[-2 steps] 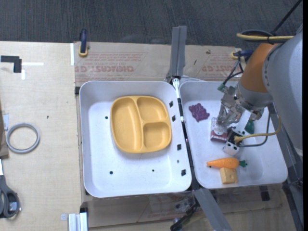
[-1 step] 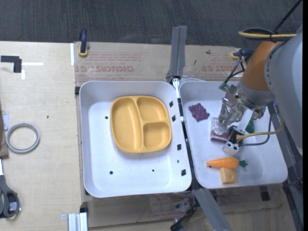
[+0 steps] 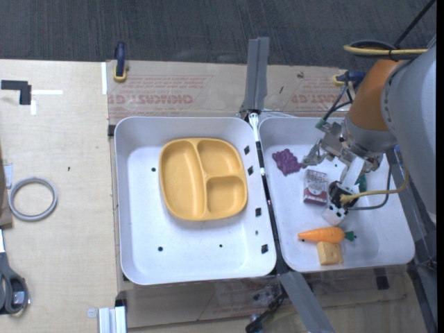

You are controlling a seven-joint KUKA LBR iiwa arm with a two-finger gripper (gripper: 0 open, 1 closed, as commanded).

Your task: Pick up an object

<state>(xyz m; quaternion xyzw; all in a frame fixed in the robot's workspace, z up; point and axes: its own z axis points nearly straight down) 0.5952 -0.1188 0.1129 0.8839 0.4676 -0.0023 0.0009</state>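
In the right bin (image 3: 388, 248) lie a purple bunch of grapes (image 3: 285, 161), a small white and red packet (image 3: 316, 186), an orange carrot (image 3: 322, 236) and a tan block (image 3: 330, 253). My gripper (image 3: 320, 154) hangs low over the bin's upper middle, just right of the grapes and just above the packet. Nothing is seen held in it.
The left bin (image 3: 139, 241) holds a yellow divided plate (image 3: 203, 179). A grey ring (image 3: 30, 198) and scissors (image 3: 12, 290) lie on the bench at the far left. The divider wall (image 3: 262, 186) runs between the two bins.
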